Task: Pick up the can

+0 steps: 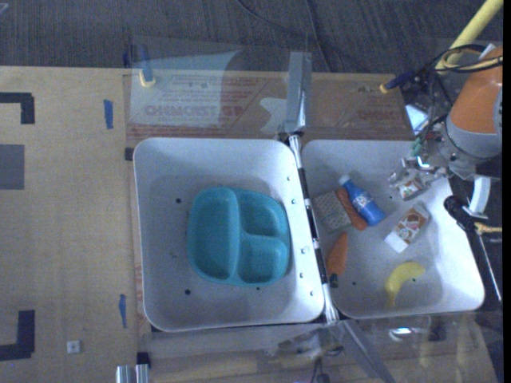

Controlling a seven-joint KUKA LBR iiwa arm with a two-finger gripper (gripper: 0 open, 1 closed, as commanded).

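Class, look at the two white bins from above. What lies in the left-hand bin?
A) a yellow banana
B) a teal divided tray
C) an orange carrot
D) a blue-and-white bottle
B: the teal divided tray sits alone in the left bin, while the banana, bottle and carrot all lie in the right bin.

Right bin (455, 294): clutter packed left and above the banana (403, 278); open floor to its right and below.
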